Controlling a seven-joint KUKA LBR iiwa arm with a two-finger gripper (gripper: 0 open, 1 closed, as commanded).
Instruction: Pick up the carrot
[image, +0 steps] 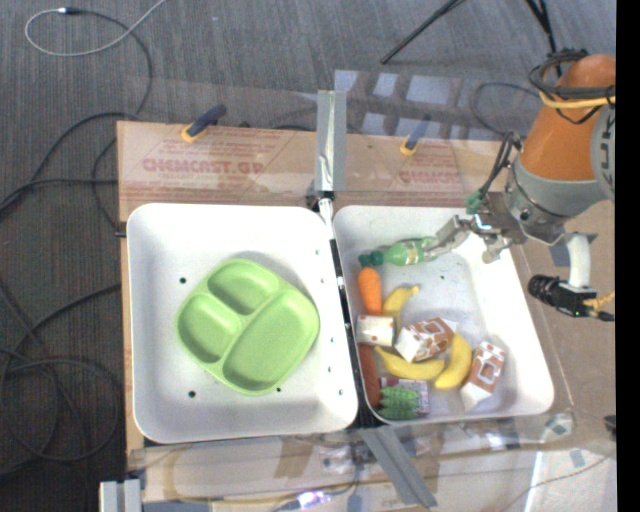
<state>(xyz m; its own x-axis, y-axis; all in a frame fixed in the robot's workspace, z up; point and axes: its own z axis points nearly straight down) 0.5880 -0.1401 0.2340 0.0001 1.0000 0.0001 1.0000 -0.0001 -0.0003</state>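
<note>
Hovering at the right bin's far edge, the two-finger pincer (468, 229) stands wide and empty; the small orange plastic carrot (371, 289) lies ungrasped.

Brown cardboard sheet (200, 170) under the bins: faded red print, reads roughly "CHEMCAST GP" at left; a similar red print at right (425, 177), too faint to read.

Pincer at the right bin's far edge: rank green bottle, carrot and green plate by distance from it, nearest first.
From the pincer:
1. Green bottle, just left of it in the right bin.
2. Carrot, by the bins' divider.
3. Green plate, in the left bin.
</note>
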